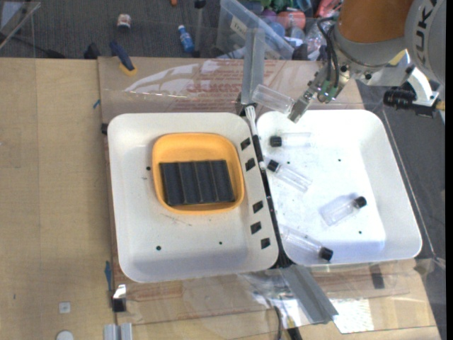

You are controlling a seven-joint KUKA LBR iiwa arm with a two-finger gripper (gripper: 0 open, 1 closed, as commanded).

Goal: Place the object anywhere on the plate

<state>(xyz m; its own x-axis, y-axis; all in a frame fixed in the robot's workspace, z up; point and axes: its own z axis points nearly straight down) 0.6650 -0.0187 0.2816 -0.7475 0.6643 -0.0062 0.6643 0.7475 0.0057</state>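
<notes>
Gripper (301, 109) raised over the right bin's (396, 161) far edge, apparently grasping a clear vial (272, 98); carry it level to the yellow plate (198, 146), release low

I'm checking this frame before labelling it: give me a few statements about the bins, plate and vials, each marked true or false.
1. The orange plate sits in the left bin. True.
2. A dark ribbed block lies on the plate. True.
3. A clear vial lies on the plate. False: the vials, such as the black-capped vial, lie in the right bin.
4. The pincer is over the left bin's centre. False: it is at the right bin's far edge.
5. The bins stand far apart. False: side by side.
</notes>
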